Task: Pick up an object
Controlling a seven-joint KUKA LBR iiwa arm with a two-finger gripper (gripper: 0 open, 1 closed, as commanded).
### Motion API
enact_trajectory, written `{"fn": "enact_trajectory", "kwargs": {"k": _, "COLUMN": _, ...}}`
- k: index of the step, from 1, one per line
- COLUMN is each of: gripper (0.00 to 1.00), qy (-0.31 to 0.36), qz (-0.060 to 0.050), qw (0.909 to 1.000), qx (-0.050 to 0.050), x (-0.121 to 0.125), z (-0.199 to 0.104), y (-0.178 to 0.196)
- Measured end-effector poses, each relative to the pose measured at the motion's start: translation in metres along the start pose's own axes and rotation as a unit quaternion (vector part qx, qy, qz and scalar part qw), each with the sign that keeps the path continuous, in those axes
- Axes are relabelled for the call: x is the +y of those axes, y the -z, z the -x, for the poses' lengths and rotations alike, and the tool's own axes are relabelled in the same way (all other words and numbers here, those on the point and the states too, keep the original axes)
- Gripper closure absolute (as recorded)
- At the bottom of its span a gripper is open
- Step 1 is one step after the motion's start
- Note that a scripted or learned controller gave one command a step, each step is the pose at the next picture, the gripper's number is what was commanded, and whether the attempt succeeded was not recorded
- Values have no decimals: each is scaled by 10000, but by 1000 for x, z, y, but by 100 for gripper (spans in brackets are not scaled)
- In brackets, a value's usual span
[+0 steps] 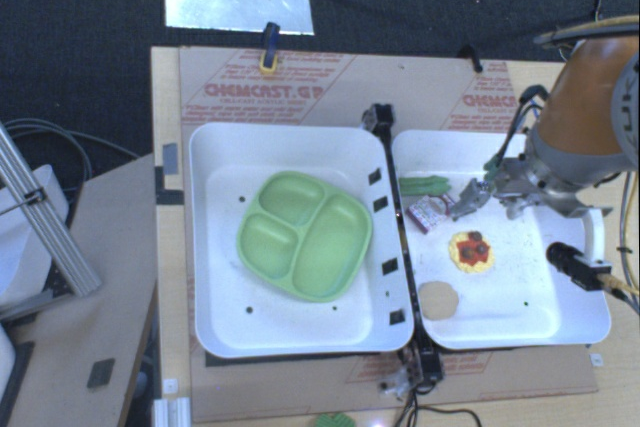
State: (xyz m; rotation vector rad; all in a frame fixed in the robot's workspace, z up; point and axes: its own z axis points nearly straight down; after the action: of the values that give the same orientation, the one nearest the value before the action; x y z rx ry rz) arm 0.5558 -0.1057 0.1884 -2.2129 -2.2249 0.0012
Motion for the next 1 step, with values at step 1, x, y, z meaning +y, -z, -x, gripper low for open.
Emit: {"fn": "enact_trajectory", "kwargs": {"k": 1, "gripper": 100, "qy": -6, "qz": 35, "qw": 10000, "qx": -11, "x": 3, "z": 2, "y": 13}}
